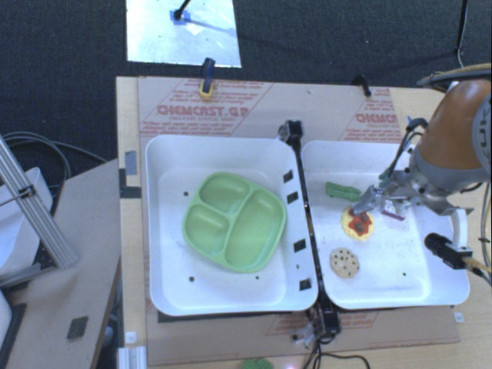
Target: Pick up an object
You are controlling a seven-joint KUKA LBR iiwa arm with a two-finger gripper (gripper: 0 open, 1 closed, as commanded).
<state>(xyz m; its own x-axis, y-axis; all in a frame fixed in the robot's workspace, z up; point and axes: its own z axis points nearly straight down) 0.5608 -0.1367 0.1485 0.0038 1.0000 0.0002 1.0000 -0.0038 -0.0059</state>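
Here is the arm [461, 129], grey with its orange band, reaching in from three o'clock over the right bin [400, 283], and the gripper [367, 204] hangs low near the middle of that bin. Its fingers [361, 206] point down toward the eight o'clock side; whether they are spread or pressed together I cannot tell, and nothing is visible between them. Right under the tip, at about six o'clock from it, lies a round yellow piece with a red patch [357, 224], flat on the bin floor and so close to the fingers that contact cannot be judged. At ten o'clock from the gripper a green elongated piece [341, 191] lies on the floor, just beside the fingers. Down at six o'clock from the yellow piece, clearly apart from it, sits a cookie with dark chips [344, 263], flat as well. A small dark red scrap [393, 214] lies on the floor just beside the gripper body at four o'clock from the tip. Over in the left bin [177, 283] a pale green divided plate [234, 221] with three compartments rests alone, tilted in plan, near the bin's centre. Both bins sit side by side on the counter [254, 102], which carries a printed cardboard sheet.
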